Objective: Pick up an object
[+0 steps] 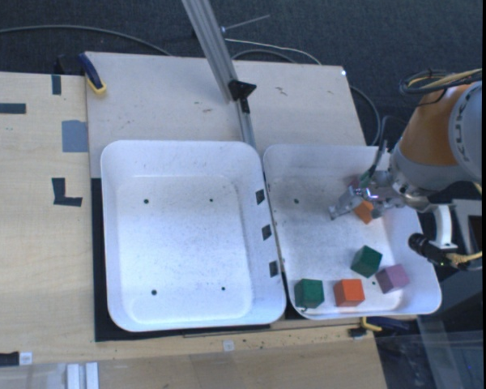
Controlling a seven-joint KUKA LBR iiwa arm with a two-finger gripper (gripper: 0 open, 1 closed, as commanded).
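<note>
step in hand: judged as the lift after a grasp; the gripper [358, 203] sits over the right bin [308, 168] with a small orange block [363, 211] at its fingertips
how to do it well: raise straight up and slowly, keeping the wrist steady, so the block does not pivot out of a shallow pinch; watch whether it leaves the bin floor together with the fingers
gripper state: the fingers look closed around the orange block, which shows between and just below them, though the hold looks slight
task's thing: the orange block, directly under the fingertips and touching them, in the right bin
other candidates: a dark green block [366, 260] lies below the gripper and a little to its right; a purple block [393, 277] lies further below and right; a second orange block [349, 292] and a green block [309, 292] lie well below, near the bin's front rim
risk: a corner grip may let the block slip on lifting
left bin [178, 233]: well away to the gripper's left
</note>
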